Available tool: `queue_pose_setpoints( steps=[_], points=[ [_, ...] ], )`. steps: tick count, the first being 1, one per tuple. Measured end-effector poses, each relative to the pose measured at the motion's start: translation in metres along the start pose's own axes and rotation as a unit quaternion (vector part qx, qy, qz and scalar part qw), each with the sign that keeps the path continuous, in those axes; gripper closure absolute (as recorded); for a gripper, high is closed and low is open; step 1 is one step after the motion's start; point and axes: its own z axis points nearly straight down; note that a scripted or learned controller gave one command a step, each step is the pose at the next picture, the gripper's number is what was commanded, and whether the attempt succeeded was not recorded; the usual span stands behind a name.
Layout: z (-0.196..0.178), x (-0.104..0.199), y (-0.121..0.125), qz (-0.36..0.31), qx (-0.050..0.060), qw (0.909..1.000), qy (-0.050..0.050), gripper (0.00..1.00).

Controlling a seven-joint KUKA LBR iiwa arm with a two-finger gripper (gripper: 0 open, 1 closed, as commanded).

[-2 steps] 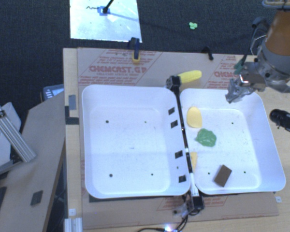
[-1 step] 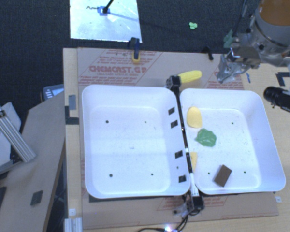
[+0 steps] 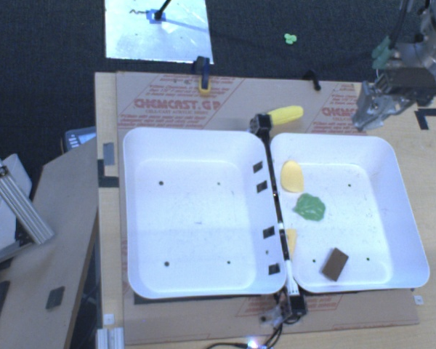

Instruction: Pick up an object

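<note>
Three objs [image 3: 309, 208] in bin, tool [image 3: 368, 115] apart

Dark speckled carpet [image 3: 43, 49] spreading across far side and left. Shiny metal plate [image 3: 158, 20] lying on it at far left, catching glare. Light wooden bench [image 3: 174, 318] filling centre, printed cardboard sheet [image 3: 225, 97] covering its top. Aluminium rail [image 3: 11, 195] leaning at left edge beside lower tan board [image 3: 51, 267]. Even overhead light falling.
</note>
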Motion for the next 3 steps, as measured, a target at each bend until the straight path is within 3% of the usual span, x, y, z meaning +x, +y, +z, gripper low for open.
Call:
queue_pose_setpoints(
  steps=[1, 2, 3],
  points=[
    [0.008, -0.09, 0.061, 0.008, 0.005, 1.0, -0.003, 1.0],
    [0.271, -0.059, 0.067, 0.003, 0.014, 0.9999, -0.001, 1.0],
    [0.207, 0.065, 0.056, -0.004, 0.003, 1.0, 0.001, 1.0]
  ],
)
